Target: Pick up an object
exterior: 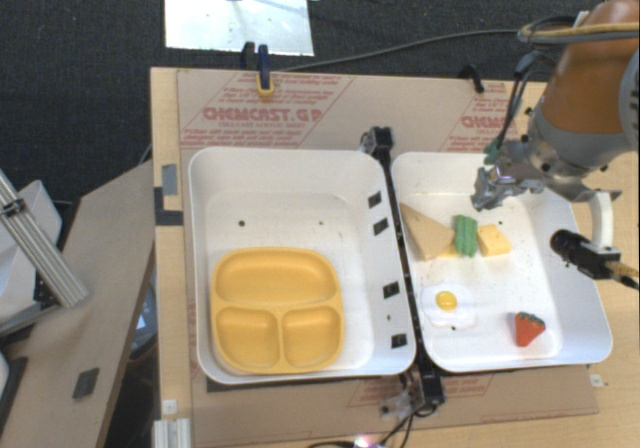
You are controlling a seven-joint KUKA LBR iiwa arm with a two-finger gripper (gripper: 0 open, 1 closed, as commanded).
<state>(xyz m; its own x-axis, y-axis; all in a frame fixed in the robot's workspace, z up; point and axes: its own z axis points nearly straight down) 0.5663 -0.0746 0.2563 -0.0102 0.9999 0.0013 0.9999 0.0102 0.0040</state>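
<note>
Strawberry (pixel 529 328), fried egg (pixel 446 302): right bin (pixel 590 336), front. Hand (pixel 487 190): above green piece (pixel 465 235); grip state indiscernible.

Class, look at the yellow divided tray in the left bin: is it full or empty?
Empty. All three compartments of the yellow tray show bare plastic; the toy food lies in the right bin.

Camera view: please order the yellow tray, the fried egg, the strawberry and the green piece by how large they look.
1. yellow tray, clearly the largest
2. fried egg
3. strawberry and green piece: they look about alike, so I leave these two unranked.
</note>
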